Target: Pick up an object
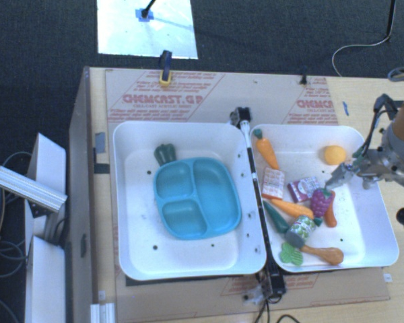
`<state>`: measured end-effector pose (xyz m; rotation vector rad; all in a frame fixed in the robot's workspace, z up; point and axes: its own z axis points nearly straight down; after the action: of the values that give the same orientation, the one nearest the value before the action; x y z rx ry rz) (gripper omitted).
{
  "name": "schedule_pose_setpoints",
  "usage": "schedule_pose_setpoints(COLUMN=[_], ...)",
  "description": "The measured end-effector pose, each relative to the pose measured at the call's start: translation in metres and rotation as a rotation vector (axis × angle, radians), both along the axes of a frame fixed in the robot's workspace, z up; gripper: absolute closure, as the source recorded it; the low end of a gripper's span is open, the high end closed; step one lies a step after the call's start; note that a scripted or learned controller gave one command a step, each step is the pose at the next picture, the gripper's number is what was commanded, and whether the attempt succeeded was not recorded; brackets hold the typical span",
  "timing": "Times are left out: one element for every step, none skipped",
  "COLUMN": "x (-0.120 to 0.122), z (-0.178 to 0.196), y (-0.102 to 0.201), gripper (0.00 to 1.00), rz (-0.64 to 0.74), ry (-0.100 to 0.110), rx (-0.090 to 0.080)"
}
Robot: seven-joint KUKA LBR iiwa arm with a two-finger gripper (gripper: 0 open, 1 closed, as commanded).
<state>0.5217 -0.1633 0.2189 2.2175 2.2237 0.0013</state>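
Observation:
The right bin [380, 237] holds several toy items. A purple grape bunch [321, 199] lies near its middle, with an orange ball [334, 155] behind it. A carrot [266, 151] lies at the back left, beside a white and red packet [273, 182] and a purple packet [301, 188]. Toward the front are a second carrot [293, 208], a small can [300, 229], a green leafy piece [290, 254] and a tan club-shaped piece [323, 253]. My gripper [338, 175] hangs over the right bin, just up and right of the grapes and below the orange ball.
The left bin [138, 247] holds a blue divided plate [195, 197] and a green pepper toy [165, 154] at its back. A black divider bar [252, 180] runs between the bins. The arm [397, 153] enters over the right bin's far side.

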Motion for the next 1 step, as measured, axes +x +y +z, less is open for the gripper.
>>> schedule_pose_setpoints(x=[0.0013], z=[-0.1344], y=[0.0149], gripper=[0.0], rz=[-0.001], ry=[-0.001], rx=[0.0])
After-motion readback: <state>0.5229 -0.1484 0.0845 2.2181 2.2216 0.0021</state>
